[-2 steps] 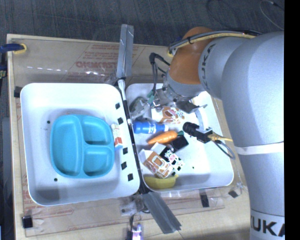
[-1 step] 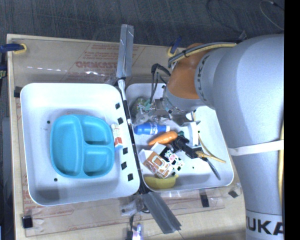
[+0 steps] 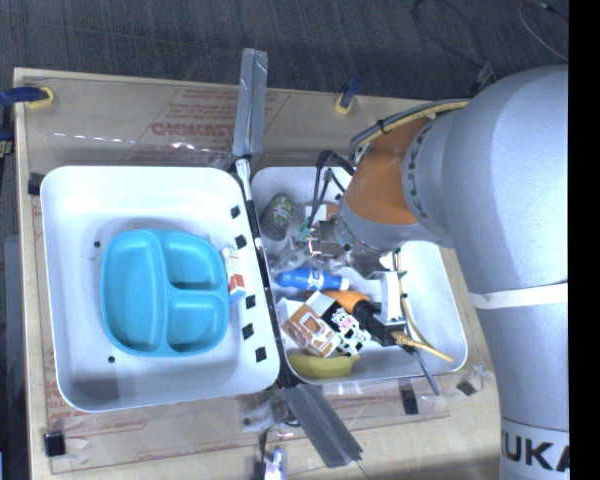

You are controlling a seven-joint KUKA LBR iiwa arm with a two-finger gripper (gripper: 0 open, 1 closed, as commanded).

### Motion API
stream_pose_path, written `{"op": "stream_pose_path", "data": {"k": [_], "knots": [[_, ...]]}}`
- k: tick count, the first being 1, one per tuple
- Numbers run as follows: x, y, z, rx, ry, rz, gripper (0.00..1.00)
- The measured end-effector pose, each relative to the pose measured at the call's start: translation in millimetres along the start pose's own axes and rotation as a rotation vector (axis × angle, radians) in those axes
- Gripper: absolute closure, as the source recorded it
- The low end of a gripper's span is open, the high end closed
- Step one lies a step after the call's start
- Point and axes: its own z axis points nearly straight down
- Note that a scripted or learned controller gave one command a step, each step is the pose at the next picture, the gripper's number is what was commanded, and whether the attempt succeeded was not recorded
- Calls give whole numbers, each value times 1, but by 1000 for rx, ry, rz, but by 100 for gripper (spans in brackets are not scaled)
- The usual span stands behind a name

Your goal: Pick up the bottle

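Observation:
A blue bottle point(image 3: 308, 281) lies on its side in the middle of the right bin point(image 3: 442, 268), with an orange piece at its right end. My gripper point(image 3: 328, 240) reaches down into this bin from the right, below the orange band of the arm point(image 3: 380, 183). It hangs just behind the bottle and very close over it. The wrist body hides the gripper's tip, and I cannot tell if it touches the bottle.
A clear crumpled cup point(image 3: 278, 212) sits at the bin's back left. At the front lie a brown patterned box point(image 3: 310, 330), a black-and-white toy point(image 3: 350, 336), a banana point(image 3: 325, 366) and a gold stick point(image 3: 422, 345). The left bin point(image 3: 70, 268) holds a blue divided tray point(image 3: 165, 290).

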Motion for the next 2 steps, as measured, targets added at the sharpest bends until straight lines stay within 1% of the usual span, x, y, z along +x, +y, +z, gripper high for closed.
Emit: {"op": "stream_pose_path", "data": {"k": [1,2], "knots": [[0,-48,0,-1,2,209,0],[-52,-42,-1,-3,0,316,0]]}}
